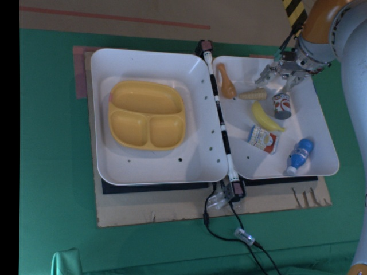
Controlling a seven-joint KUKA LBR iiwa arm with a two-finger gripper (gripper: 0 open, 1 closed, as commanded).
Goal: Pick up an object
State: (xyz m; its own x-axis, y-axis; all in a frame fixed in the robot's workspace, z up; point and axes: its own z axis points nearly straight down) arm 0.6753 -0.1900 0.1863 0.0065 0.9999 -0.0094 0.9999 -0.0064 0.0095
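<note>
Across the middle of the frame sit the two white bins, hinged edge to edge on a cardboard sheet (pixel 172 211) laid over green matting. The left bin (pixel 100 153) carries a yellow divided tray (pixel 147 114), three compartments, lying flat and a little left of its centre. The right bin (pixel 321 148) holds the loose items. From the upper right corner the grey arm (pixel 344 22) comes down, its orange band bright above the wrist, and the gripper (pixel 279 85) hangs over the top part of the right bin.

Its fingers (pixel 262 80) are splayed wide, pointing down and to the left, with nothing between them. The left-hand tip sits just above a pale cone (pixel 253 95), close enough that I cannot say whether it touches; the other tip is near the top of a small red and white can (pixel 281 105).

The cone lies flat, long axis almost level across the frame, narrow end pointing left towards an orange bottle-shaped toy (pixel 226 82) beside the hinge. Below the can a banana (pixel 266 118) runs diagonally, upper left to lower right. Under that lies a small printed carton (pixel 263 139), tilted, and lowest, near the bin's lower right corner, a blue and white bottle (pixel 300 155) slanting with its blue end to the upper right.
</note>
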